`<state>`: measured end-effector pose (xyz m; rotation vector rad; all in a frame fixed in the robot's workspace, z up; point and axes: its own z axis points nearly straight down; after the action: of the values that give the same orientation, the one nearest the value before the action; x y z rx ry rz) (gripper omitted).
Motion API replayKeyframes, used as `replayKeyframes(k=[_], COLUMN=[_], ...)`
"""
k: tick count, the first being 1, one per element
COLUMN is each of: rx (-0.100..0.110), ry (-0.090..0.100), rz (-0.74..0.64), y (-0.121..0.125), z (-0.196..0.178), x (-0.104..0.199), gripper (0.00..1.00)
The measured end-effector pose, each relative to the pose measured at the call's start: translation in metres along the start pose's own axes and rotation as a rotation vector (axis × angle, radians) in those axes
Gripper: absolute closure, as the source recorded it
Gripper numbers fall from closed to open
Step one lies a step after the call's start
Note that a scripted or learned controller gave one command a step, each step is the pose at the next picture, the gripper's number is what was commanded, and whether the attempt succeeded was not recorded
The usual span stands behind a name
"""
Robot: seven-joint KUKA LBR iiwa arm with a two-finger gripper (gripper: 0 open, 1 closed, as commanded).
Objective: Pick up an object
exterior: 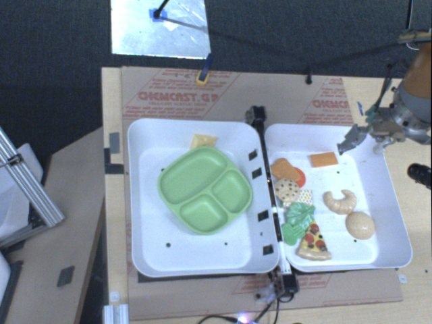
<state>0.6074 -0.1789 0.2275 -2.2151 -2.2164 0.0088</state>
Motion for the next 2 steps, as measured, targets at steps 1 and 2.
replayKeyframes(k=[1,2], rx=[-0.011,-0.007], ry=[-0.002,-0.002], rz=[-0.003,-0.001], y=[0.002,-0.006], z=[-0.007,0.043], x=[0.000,-0.004], gripper=[0.00,0.00])
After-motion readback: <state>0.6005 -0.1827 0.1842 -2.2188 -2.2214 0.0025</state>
